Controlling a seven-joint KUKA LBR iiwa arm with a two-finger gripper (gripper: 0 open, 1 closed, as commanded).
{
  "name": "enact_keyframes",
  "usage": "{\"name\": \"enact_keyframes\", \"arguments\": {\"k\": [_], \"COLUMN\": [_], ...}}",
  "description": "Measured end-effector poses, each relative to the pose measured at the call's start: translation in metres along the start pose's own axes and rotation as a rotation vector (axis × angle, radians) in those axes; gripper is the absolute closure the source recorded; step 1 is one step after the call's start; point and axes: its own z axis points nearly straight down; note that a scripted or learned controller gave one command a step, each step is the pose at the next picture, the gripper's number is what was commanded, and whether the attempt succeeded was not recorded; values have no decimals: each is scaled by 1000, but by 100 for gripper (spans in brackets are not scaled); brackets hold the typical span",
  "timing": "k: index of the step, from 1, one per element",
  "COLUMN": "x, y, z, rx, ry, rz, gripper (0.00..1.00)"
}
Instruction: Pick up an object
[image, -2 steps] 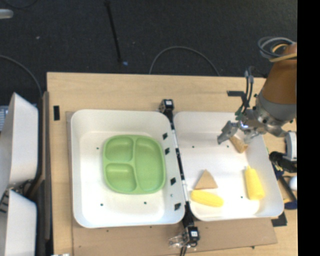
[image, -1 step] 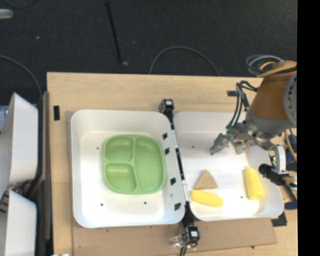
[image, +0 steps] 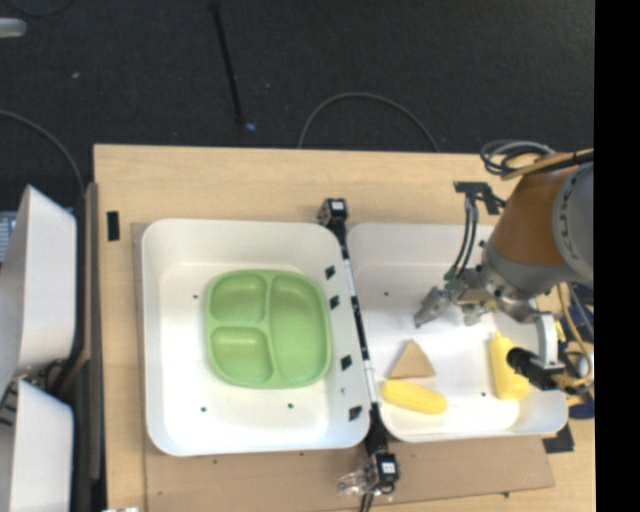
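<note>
Nearest us is the arm (image: 535, 225), grey with its orange band, reaching in from the right over the right bin (image: 400, 250). Below it the gripper (image: 440, 305) hangs low above that bin's floor, and we cannot tell how it is set or whether it grips anything. The left bin (image: 170, 400) holds a green divided tray (image: 268, 328) lying flat near its middle. In the right bin, a yellow oblong piece (image: 415, 398) lies by the front wall, touching a tan wedge (image: 412, 362) just behind it. Another yellow piece (image: 505, 368) lies near the bin's right end, partly under the arm's hardware.
</note>
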Motion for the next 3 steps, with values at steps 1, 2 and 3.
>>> {"name": "enact_keyframes", "arguments": {"k": [1, 2, 3], "x": [0, 0, -1], "y": [2, 7, 9], "z": [-14, -78, -110], "rx": [-7, -10, -9], "ry": [0, 0, 0], "rz": [2, -4, -4], "gripper": [100, 100, 100]}}
